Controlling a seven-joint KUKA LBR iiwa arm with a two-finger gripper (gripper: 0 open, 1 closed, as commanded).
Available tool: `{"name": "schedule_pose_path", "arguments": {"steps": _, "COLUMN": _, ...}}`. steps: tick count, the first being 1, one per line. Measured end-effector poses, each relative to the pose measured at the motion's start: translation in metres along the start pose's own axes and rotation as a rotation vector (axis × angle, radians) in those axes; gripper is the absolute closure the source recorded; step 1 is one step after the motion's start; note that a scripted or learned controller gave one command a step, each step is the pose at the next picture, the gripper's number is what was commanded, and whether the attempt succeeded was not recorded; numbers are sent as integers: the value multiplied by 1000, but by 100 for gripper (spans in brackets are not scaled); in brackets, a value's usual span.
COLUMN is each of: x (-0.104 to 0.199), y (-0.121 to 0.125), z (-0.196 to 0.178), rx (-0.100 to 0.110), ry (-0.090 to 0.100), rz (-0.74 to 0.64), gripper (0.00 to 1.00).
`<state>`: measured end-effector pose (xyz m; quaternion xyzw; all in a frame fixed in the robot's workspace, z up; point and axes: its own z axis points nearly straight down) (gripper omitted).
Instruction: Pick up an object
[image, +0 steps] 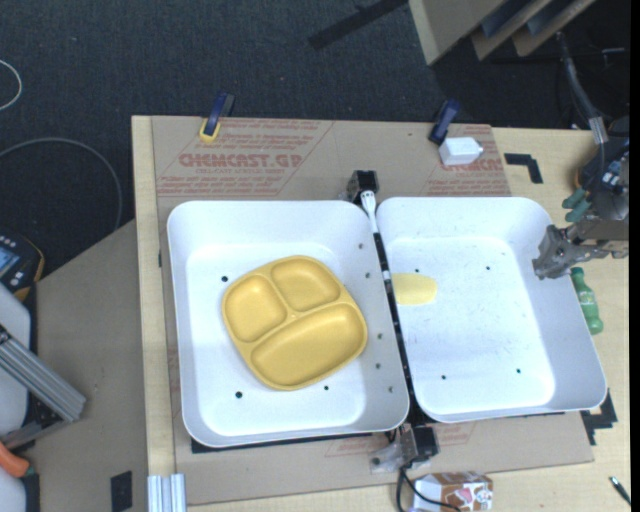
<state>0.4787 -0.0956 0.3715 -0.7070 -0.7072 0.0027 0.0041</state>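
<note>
Arm poised at the right bin's outer rim

The jaws (553, 262) hang over the right bin (480, 400)'s right rim (grip state unclear); a pale yellow piece (415, 289) lies by its left wall, open floor between; a green object (587, 303) rests outside that rim.

Bright, even overhead light. Mild glare on the two shallow white plastic bins (190, 330), bleaching their floors. Soft, short shadow beneath the yellow three-compartment plastic plate (293, 320). Dim dark floor beyond the surface's far edge. Slight softness and grain throughout.
</note>
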Motion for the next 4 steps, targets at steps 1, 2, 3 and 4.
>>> {"name": "schedule_pose_path", "arguments": {"steps": 1, "x": -100, "y": 62, "z": 111, "rx": -7, "ry": -4, "rz": 6, "gripper": 100}}
{"name": "schedule_pose_path", "arguments": {"steps": 2, "x": -25, "y": 50, "z": 60, "rx": -14, "ry": -3, "rz": -5, "gripper": 100}}
{"name": "schedule_pose_path", "arguments": {"steps": 3, "x": 73, "y": 10, "z": -47, "rx": -14, "ry": -2, "rz": -4, "gripper": 100}}
{"name": "schedule_pose_path", "arguments": {"steps": 4, "x": 183, "y": 0, "z": 30, "rx": -1, "ry": -1, "rz": -9, "gripper": 100}}
